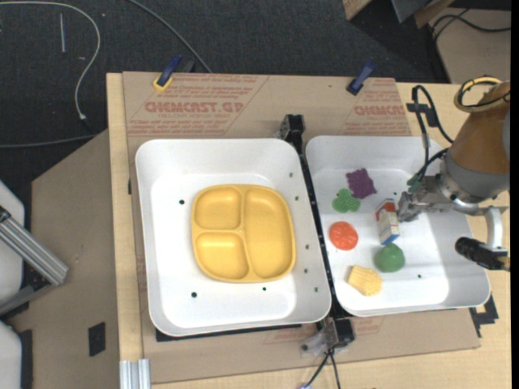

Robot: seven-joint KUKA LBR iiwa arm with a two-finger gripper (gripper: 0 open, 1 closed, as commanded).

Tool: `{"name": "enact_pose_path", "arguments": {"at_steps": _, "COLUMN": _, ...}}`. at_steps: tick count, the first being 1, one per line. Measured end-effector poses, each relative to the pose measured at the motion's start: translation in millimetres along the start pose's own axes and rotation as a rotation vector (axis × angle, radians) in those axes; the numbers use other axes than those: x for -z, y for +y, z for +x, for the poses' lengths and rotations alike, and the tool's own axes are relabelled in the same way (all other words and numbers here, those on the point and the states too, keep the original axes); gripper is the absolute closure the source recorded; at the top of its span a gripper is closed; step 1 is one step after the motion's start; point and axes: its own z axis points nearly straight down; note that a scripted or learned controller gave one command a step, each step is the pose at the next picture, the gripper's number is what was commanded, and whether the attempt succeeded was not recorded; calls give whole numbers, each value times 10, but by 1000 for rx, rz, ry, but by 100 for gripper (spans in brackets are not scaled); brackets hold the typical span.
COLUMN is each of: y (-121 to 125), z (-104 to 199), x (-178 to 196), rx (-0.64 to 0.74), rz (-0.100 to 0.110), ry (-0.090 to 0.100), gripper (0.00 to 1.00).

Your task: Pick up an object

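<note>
Whether its jaws were open, I couldn't tell. The gripper [408,203] hung in the right bin [430,286], beside a small red-and-blue toy [387,220].

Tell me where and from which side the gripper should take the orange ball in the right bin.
Judging by its round shape, grip the orange ball across its middle, from straight above. It sits apart from the green ball and yellow piece, so fingers fit either side.

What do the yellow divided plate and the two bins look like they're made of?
Yellow divided plate: probably moulded plastic, smooth and slightly glossy, with soft highlights along its ridges. Left bin and right bin: likely thin formed white plastic, with rounded corners and a matte-to-satin sheen; not certain.
</note>
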Motion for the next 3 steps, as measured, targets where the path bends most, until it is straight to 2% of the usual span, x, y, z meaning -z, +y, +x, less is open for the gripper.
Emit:
{"name": "enact_pose_path", "arguments": {"at_steps": 1, "y": 92, "z": -24, "x": 466, "rx": 0, "rz": 7, "ry": -4, "gripper": 100}}
{"name": "enact_pose_path", "arguments": {"at_steps": 3, "y": 232, "z": -91, "x": 1471, "rx": 0, "rz": 6, "ry": -4, "gripper": 100}}
